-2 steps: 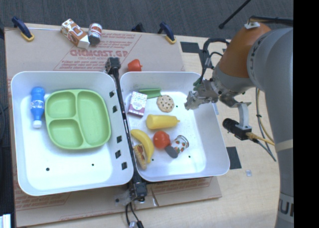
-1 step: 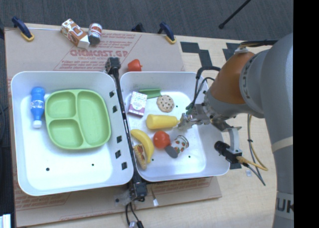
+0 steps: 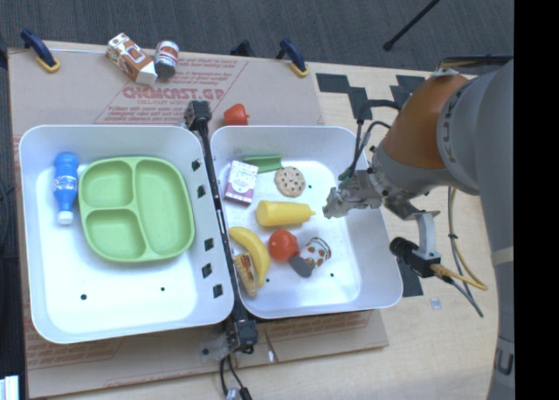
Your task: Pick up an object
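Over the right bin (image 3: 371, 285), near its right wall, the gripper (image 3: 335, 206) hangs with nothing visibly in it (how wide it stands I cannot tell). Just to its left lies the yellow bottle (image 3: 283, 212), apart from it.

From my remote seat: two bins side by side on the worktop (image 3: 367, 93). Left bin (image 3: 52, 302) holds a divided plate (image 3: 135, 208) at centre, a bottle (image 3: 65, 185) lying just beside its left edge. Right bin (image 3: 371, 280) holds a small carton (image 3: 240, 182), with a cookie (image 3: 289, 181) to its right; below them a corn cob (image 3: 283, 212), then a tomato (image 3: 282, 244) between a banana (image 3: 250, 254) and a pizza slice toy (image 3: 310, 256). Tool (image 3: 334, 206) sits over the right bin's right side, near the corn cob.
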